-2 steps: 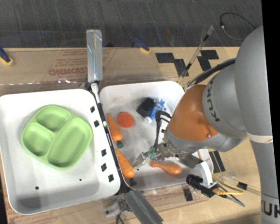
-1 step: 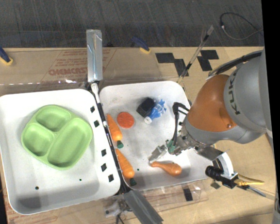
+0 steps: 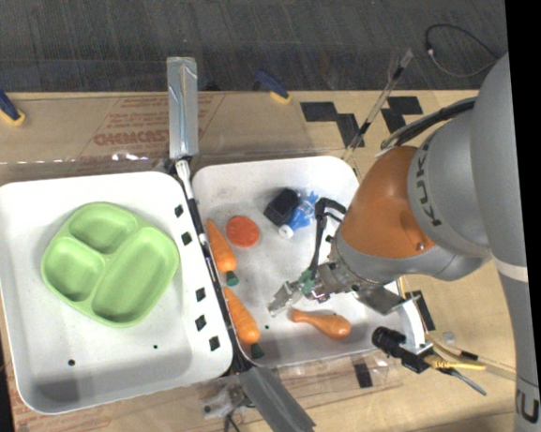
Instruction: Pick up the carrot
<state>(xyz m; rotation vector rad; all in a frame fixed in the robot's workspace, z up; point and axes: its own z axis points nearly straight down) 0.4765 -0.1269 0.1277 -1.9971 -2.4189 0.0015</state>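
The pincer point(image 3: 287, 296) hung low inside the right-hand bin point(image 3: 248, 176), a shallow white plastic tray with rounded corners; its metal fingers pointed to the view's left, and whether they were apart or together could not be told, though nothing showed between them. Beyond the fingertips, further to the view's left, two slim orange carrots lay along the bin's left wall: the upper carrot point(image 3: 221, 247), smooth and tapered, and the lower carrot point(image 3: 243, 318), just as smooth, nearer the bin's front corner. A small dark green stub point(image 3: 230, 281) sat between them. Just below the pincer and towards the arm lay a glossy brown drumstick-shaped toy point(image 3: 322, 322), bulbous at one end and thin at the other. Above the pincer rested a flat round orange-red disc point(image 3: 243, 231), and beside that a black blocky object point(image 3: 281, 206) touching a blue piece point(image 3: 302, 213). Well off past the carrots, the left bin point(image 3: 15, 308) held a light green divided plate point(image 3: 111, 262) with three soft-edged compartments.
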